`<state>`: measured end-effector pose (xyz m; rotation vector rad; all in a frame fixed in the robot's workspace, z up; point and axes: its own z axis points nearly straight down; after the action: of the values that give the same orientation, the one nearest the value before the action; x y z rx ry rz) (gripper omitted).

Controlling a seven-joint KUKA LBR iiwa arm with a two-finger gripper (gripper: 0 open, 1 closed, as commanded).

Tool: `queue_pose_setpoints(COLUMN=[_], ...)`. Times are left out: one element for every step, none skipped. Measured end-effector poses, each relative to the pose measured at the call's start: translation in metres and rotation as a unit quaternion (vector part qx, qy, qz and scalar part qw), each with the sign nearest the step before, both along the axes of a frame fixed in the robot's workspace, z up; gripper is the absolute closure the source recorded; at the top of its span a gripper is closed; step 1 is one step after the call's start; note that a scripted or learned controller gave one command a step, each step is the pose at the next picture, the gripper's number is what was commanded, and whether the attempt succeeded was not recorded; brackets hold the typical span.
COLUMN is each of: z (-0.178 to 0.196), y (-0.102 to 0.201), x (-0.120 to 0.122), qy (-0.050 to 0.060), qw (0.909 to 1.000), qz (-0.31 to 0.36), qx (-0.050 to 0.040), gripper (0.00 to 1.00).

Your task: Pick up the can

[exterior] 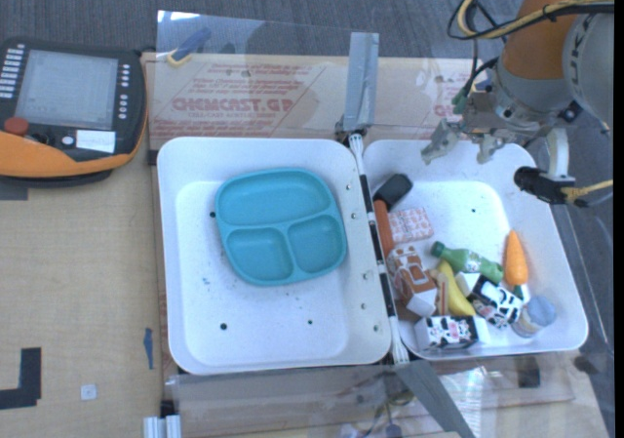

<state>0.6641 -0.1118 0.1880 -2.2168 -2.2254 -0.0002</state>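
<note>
White bins sit side by side on the bench (88, 260). Left bin (185, 329) holds a teal tray (281, 225). Right bin (458, 197) carries the clutter, heaped toward 6 o'clock: carrot (516, 258), green bottle (468, 259), banana (454, 294), cow-print carton (448, 332), brown box (414, 279). Can (533, 314) appears to lie at the heap's 4 o'clock edge, against the bin's corner, partly hidden; identity uncertain. Gripper (466, 140) hangs over the bin's 12 o'clock rim, well apart from the can, fingers (436, 144) spread apart, nothing between them. Judged a pre-approach pose, open for descent. The crowding leaves little room for the fingers beside the can.
</note>
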Motion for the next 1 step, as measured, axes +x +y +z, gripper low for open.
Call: queue_pose_setpoints(z=[-0.0758], y=[0.0101], x=[0.0092], qy=[-0.011], qw=[0.9973], qz=[0.073], qx=[-0.0011], gripper=[0.0])
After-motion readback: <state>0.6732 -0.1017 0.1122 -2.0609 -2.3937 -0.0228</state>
